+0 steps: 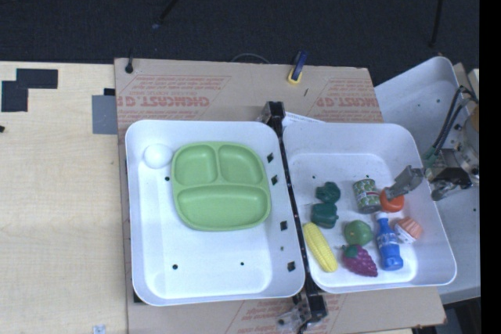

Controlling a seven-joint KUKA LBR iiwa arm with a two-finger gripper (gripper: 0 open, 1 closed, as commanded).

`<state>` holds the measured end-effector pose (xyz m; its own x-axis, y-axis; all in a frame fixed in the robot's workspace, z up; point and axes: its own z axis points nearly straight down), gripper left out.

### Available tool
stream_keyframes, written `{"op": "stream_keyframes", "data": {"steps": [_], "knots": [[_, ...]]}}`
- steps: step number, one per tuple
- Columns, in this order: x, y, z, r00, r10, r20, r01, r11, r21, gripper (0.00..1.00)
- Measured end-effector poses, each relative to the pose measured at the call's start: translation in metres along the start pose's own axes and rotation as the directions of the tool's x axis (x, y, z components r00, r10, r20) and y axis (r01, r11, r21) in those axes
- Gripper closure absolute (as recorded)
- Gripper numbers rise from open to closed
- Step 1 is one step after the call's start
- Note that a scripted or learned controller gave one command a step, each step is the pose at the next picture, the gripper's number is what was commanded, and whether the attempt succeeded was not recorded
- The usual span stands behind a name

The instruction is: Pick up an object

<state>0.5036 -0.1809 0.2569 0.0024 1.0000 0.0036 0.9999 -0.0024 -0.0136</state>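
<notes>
The gripper (407,182) is hovering at the right bin's (344,141) right side, just above the orange toy (392,203) beside the small can (365,195) — whether anything is being held, I cannot tell. Descending squarely, avoiding the can — that is what counts.

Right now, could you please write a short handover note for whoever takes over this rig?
Gripper: low over the right bin, just above the orange-red toy and beside the small can; nothing visibly held.
Things: corn, grapes, blue bottle, green apple and two dark green toys all lie in the right bin. The green divided plate sits in the left bin.
Done: nothing lifted yet.
Left: grasp one object and raise it.
</notes>
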Motion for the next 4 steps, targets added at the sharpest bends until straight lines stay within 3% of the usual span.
{"op": "stream_keyframes", "data": {"steps": [1,4], "knots": [[0.0,0.002,-0.006,1.0,-0.002,0.002,0.002,1.0,-0.011,0.0],[0.003,0.016,0.144,1.0,-0.003,0.002,0.003,1.0,-0.009,0.0]]}}
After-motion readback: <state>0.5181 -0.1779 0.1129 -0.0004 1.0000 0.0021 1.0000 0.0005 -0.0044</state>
